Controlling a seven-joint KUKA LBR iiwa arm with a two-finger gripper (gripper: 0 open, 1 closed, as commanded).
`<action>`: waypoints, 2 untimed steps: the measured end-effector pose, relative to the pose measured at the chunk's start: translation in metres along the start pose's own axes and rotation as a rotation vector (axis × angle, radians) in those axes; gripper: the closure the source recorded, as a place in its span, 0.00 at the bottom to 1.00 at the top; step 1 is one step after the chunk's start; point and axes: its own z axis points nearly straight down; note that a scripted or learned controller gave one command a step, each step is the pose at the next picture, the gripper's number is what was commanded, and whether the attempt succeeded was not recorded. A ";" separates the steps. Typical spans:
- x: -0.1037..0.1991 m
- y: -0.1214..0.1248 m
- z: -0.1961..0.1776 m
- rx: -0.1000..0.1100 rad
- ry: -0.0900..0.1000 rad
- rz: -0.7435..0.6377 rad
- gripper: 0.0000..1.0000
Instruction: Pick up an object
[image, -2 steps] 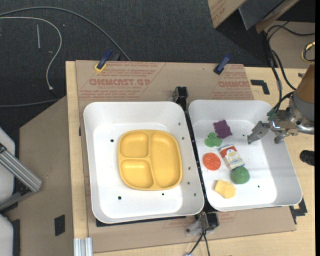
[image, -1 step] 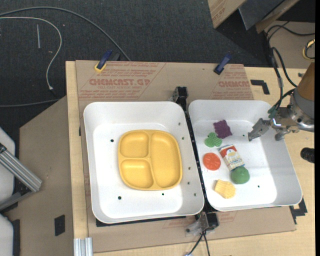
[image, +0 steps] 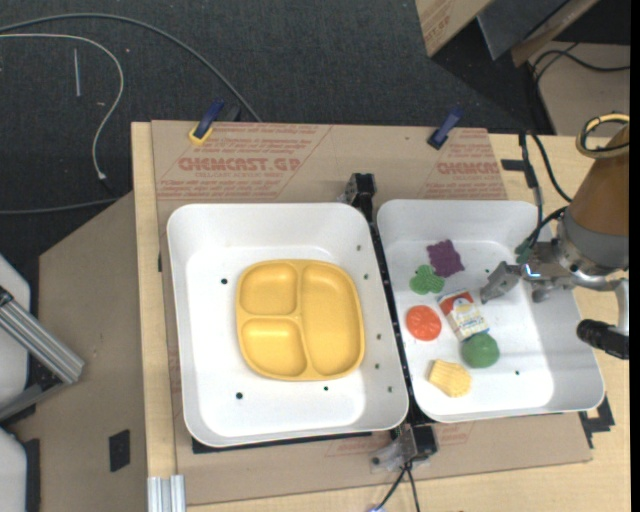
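Several small objects lie in the right bin (image: 560, 390): a purple piece (image: 445, 257), a small green piece (image: 427, 281), a red-orange disc (image: 423, 323), a red and white box (image: 465, 315), a green ball (image: 481, 350) and a yellow piece (image: 450, 377). My gripper (image: 521, 284) hangs over the right half of this bin, just right of and above the box. It is open, and nothing sits between its fingers. One finger (image: 497, 283) points left toward the box, a short way from it.
The left bin (image: 200, 380) holds a yellow divided plate (image: 300, 318). A black bar (image: 385, 290) runs between the bins. The grey and orange arm (image: 603, 215) covers the right bin's far right rim. Cardboard (image: 300, 160) lies under both bins.
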 end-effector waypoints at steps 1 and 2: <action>0.000 0.003 0.044 -0.011 -0.002 -0.002 0.00; 0.001 0.006 0.032 -0.019 -0.001 -0.002 1.00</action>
